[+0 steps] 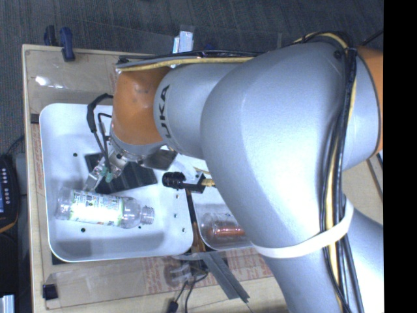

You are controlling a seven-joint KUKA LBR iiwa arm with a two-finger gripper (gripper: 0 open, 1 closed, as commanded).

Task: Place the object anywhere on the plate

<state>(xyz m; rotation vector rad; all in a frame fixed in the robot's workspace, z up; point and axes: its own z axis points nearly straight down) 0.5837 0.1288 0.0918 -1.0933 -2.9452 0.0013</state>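
Camera view: arm point(273, 149) hides most; claw point(104, 170) state unclear above bottle point(104, 209) in left bin point(55, 135).

We see the arm point(280, 135) in pale grey, with an orange band point(133, 106) at its wrist end and dark lettering on the grey beside that band. Black cables point(96, 119) loop left of the band. The bin point(58, 240) below the arm is white, with small dark dots on its floor. In it lies a clear bottle point(104, 210) with a white and light green label. The second bin point(215, 243), right of the first, holds a coppery-brown object point(225, 230). The bench point(71, 77) around the bins is light tan. Beyond the bench, the carpet point(78, 5) is dark grey with a fine weave.
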